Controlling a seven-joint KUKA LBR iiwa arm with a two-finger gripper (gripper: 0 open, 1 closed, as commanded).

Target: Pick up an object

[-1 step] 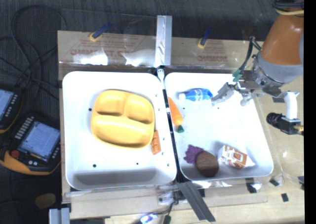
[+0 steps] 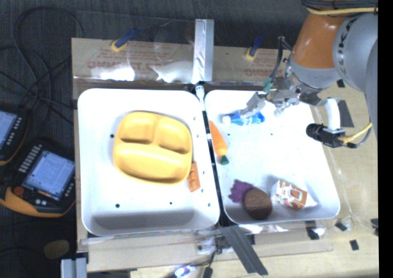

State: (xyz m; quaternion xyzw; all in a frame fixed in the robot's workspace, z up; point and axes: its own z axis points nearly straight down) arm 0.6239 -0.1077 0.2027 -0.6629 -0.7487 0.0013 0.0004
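Two shallow white bins sit side by side on a bench as a grey robot arm with an orange band reaches in from the right. Its gripper hangs low over the back of the right bin, just above a blue and white object lying near that bin's rear left corner. Whether the fingers are spread or closed, and whether they touch the blue object, cannot be told from this angle.

An orange carrot with a green tip lies along the right bin's left wall, close to the divider. Near the front edge sit a purple item, a brown rounded lump touching it, and a white and orange packet just beside to the right.

The left bin holds a large yellow divided tray, turned upside down, with a small orange piece at its right edge.

Handheld control pendants rest on the dark floor to the left.
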